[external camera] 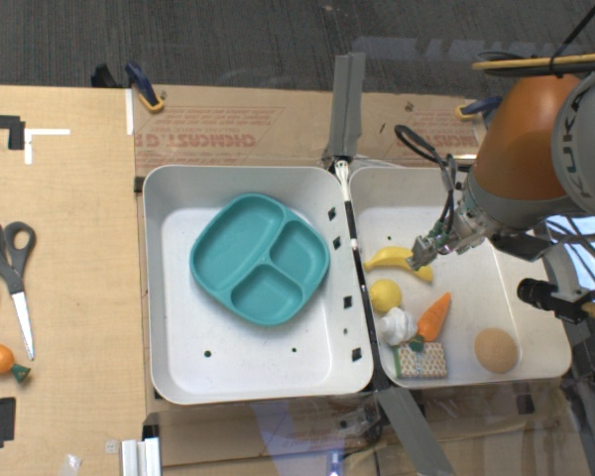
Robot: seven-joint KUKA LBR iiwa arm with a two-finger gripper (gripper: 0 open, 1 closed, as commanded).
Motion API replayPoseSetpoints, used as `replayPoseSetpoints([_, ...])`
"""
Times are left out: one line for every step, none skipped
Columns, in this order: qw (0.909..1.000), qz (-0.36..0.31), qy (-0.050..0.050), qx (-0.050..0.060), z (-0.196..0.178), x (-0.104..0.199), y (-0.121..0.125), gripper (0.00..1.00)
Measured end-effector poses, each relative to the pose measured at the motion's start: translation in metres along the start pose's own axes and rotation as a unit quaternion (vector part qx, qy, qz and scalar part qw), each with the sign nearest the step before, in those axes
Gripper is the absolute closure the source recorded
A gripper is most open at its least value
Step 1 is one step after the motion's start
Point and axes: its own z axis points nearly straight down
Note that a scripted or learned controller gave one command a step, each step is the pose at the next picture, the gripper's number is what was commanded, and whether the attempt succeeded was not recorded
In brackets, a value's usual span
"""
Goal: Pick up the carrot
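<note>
Claw hangs low in the right bin, right over the banana; can't tell if it's spread or closed. Nothing visibly gripped, so the pick looks not yet done. Left bin, centre frame, holds a teal divided plate. Carrot lies free, lower right of the claw, just apart from it, between lemon and brown ball.

Arm: "KU" readable, probably KUKA; cardboard print illegible.
</note>
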Motion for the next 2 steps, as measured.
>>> replayPoseSetpoints([0.9959, -0.091, 0.0, -0.001, 0.096, -0.026, -0.072, 1.0])
replayPoseSetpoints([0.9962, -0.087, 0.0, -0.001, 0.0, 0.033, -0.043, 1.0])
